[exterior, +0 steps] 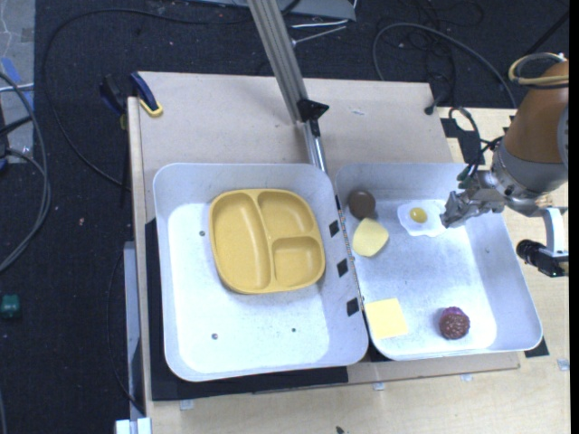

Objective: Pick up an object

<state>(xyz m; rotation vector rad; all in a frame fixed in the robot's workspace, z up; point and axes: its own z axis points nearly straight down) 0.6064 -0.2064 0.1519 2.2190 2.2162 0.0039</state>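
Camera view: gripper [455, 212] hovers at fried egg [419, 215], three o'clock side; jaws state unclear; flat egg may slip.

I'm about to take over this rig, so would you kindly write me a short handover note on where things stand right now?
Hand: low in the right bin, at the right edge of the fried egg toy; nothing visibly held.
Right bin also holds a brown round piece, a pale yellow slice, a yellow square cheese slice and a dark red berry.
Left bin: yellow divided plate.
Done: approach to the egg. Left: grasp and lift an object.
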